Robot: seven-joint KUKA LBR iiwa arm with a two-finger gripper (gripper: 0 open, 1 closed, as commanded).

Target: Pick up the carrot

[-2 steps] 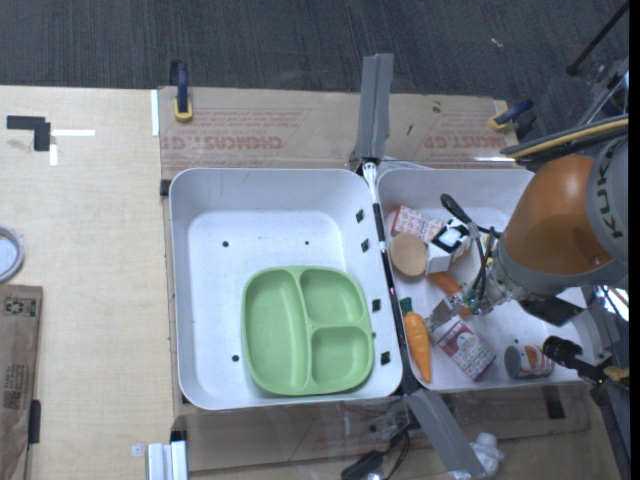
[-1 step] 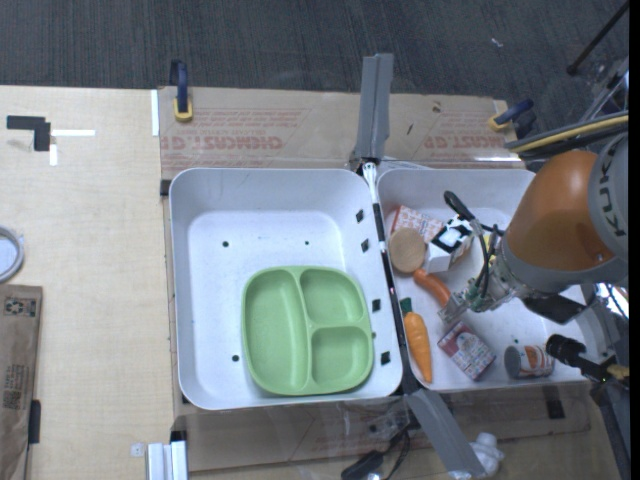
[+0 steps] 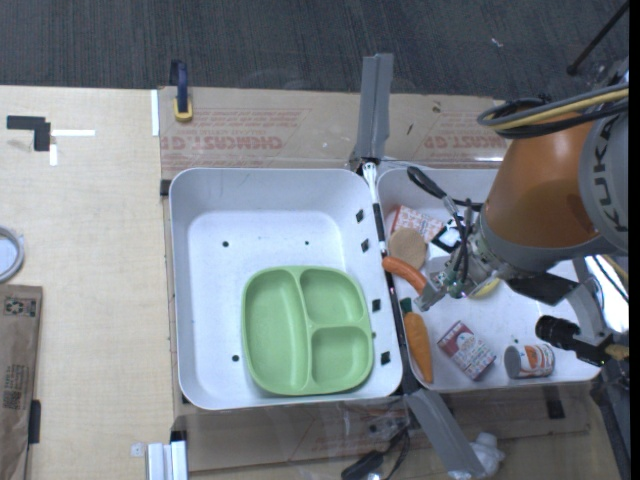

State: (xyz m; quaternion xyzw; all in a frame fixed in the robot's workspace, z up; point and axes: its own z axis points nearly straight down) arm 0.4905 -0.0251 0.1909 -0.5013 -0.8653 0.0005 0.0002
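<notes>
white bin (image 3: 560,373), tapered orange carrot (image 3: 417,346)

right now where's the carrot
In the camera view the carrot lies in the right bin, along its left wall near the front corner, just below the hot dog and left of the small red packet.

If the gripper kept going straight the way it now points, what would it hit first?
The gripper points down-left toward the right bin's left wall. First in line looks like the hot dog beside its tip, not the carrot; depth is unclear.
</notes>
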